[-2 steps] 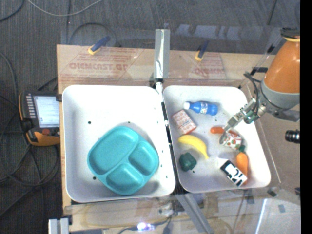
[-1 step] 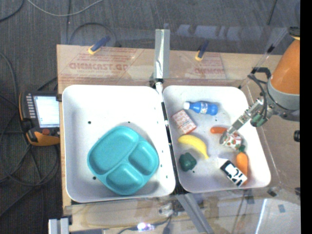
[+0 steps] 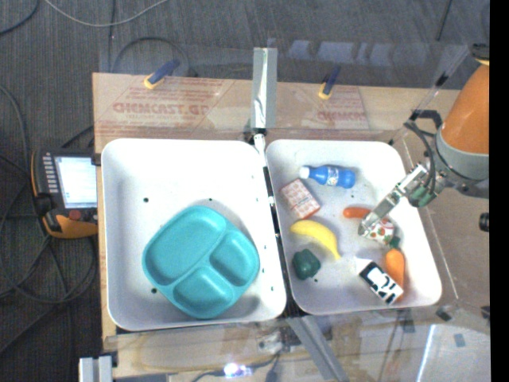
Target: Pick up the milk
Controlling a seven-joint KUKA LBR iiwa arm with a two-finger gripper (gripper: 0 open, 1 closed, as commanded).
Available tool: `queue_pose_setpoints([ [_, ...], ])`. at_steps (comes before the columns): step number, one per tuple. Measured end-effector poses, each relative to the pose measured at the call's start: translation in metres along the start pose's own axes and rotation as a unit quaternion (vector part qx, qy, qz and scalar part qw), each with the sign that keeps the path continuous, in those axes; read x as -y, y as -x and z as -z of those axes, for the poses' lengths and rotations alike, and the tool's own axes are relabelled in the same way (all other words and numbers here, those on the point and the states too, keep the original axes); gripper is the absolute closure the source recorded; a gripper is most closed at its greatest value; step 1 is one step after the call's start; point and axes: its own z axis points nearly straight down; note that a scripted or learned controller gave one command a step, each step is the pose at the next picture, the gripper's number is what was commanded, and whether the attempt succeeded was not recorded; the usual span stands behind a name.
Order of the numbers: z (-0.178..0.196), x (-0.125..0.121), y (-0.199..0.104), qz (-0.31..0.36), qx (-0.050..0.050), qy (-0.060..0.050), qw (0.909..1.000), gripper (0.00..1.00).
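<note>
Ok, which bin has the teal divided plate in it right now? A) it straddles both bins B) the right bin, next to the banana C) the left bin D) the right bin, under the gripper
C: the teal divided plate lies alone in the left bin, while the banana, the bottle and the gripper are over the right bin.

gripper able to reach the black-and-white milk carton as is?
Probably yes. The milk carton lies uncovered in the right bin's front corner, near the gripper; the carrot right beside it could crowd a grasp.
</note>
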Motion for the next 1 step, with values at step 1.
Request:
queue_pose_setpoints([
  [1, -0.1051, 0.0541, -0.0063, 0.033, -0.002, 0.0, 0.9994, 0.0],
])
